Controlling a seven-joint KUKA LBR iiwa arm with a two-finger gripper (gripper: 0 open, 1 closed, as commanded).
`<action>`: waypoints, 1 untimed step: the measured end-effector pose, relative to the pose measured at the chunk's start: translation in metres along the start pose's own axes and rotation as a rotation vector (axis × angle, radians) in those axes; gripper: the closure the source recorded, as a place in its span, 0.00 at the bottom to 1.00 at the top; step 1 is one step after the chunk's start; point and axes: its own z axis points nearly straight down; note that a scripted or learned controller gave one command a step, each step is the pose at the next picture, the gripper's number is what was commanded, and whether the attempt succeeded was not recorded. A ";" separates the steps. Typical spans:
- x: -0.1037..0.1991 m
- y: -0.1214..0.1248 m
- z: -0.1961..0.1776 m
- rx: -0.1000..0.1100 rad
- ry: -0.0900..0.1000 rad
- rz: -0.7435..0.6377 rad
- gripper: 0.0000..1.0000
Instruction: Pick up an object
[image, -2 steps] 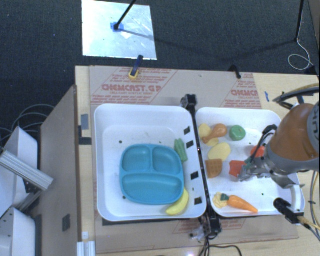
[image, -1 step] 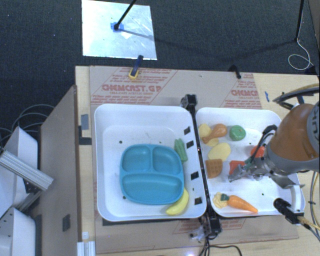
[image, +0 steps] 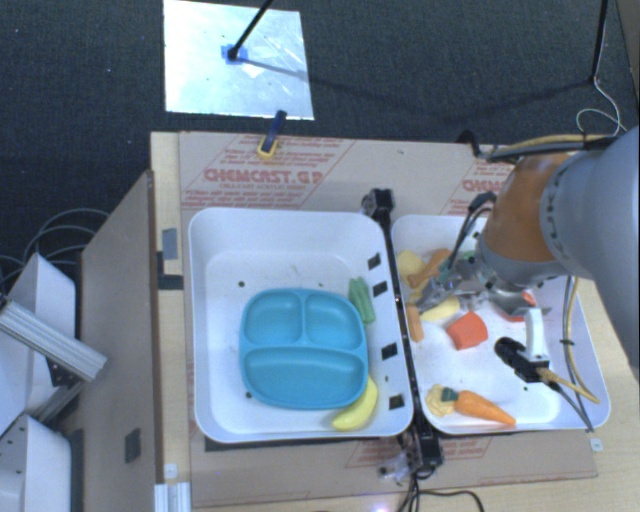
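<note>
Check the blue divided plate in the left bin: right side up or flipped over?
Right side up. The blue plate shows its three sunken compartments facing the camera, and it lies flat on the left bin's floor.

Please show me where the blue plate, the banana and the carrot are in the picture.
blue plate (image: 303, 348): camera view, on the large lower compartment.
banana (image: 358, 408): camera view, on the middle of its curved body.
carrot (image: 480, 406): camera view, on the orange body, right of its pale end.
</note>
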 end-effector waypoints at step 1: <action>-0.091 -0.068 0.002 0.013 0.003 0.019 0.00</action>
